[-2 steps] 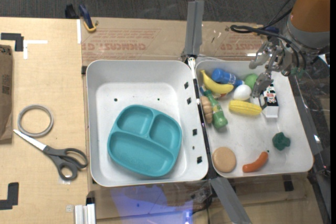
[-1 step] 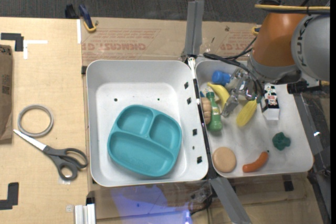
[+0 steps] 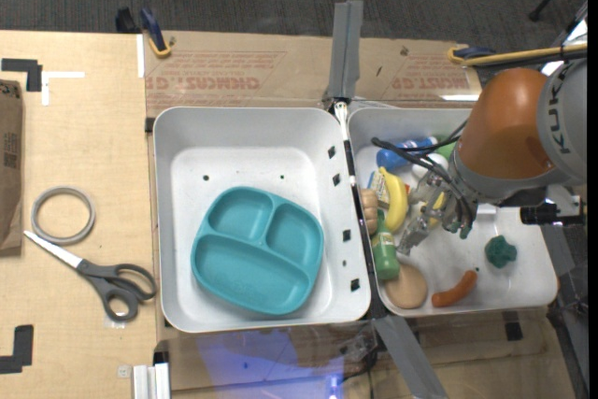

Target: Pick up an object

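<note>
A: Objects for picking lie in the right shallow white bin (image 3: 523, 299). Anything readable?

B: Mirrored print on the brown cardboard sheet (image 3: 234, 75), too faint to read; "KU" on the grey arm (image 3: 561, 121).

A: And the smaller things?

B: The teal divided plastic tray (image 3: 257, 248) fills the left bin. The gripper (image 3: 420, 224) hangs beside the yellow banana (image 3: 396, 201); how its jaws stand I cannot tell.

Arm (image 3: 523, 131) over right bin's (image 3: 523, 299) toys
</note>
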Available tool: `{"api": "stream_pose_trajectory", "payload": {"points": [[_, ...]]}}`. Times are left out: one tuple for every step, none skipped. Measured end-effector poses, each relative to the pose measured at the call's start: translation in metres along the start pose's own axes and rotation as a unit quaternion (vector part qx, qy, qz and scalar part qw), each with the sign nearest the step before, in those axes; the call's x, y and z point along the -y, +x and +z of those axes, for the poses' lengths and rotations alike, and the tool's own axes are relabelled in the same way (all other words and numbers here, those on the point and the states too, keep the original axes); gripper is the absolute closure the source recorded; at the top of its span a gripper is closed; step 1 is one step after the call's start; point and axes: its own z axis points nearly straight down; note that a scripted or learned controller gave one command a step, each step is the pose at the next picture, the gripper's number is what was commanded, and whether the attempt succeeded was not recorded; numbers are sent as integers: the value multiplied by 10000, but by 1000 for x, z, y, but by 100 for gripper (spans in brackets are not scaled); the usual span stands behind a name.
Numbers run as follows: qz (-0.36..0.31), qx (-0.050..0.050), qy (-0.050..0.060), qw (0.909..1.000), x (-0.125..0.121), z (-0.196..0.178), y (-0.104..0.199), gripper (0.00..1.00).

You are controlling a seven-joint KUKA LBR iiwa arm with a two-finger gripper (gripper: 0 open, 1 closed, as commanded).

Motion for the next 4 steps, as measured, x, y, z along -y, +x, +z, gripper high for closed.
{"api": "stream_pose_trajectory", "payload": {"points": [[224,-12,12,9997,-12,1,-22,0],[423,-10,-10,9991,-5,1,-22,0],[879,-80,5,9961,76,8,-88,0],[-353,-91,27,9993,-19,10,-106,0]]}}
